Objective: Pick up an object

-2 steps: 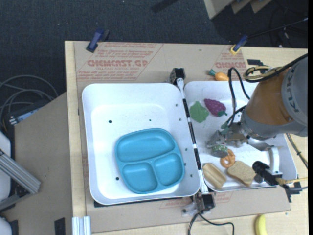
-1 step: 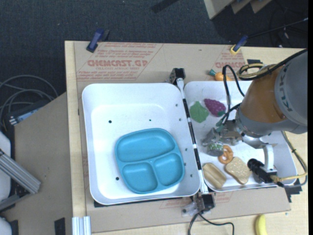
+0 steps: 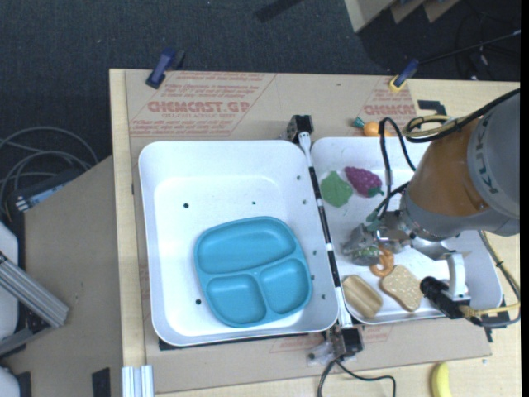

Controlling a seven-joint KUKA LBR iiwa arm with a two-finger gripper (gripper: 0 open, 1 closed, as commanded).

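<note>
The gripper (image 3: 364, 242) is lowered above an orange pretzel (image 3: 381, 262); whether it is open cannot be told. Bread slice (image 3: 402, 287) is seen just below.

A robotics lab: clamped cardboard bench (image 3: 207, 106), loose cables (image 3: 33, 151), dark carpet.

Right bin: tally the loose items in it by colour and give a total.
Green: 1, the green piece
Purple: 1, the grape bunch
Orange: 1, the orange ring
Tan: 2, the bread roll and the toast slice
Total: 5
</note>
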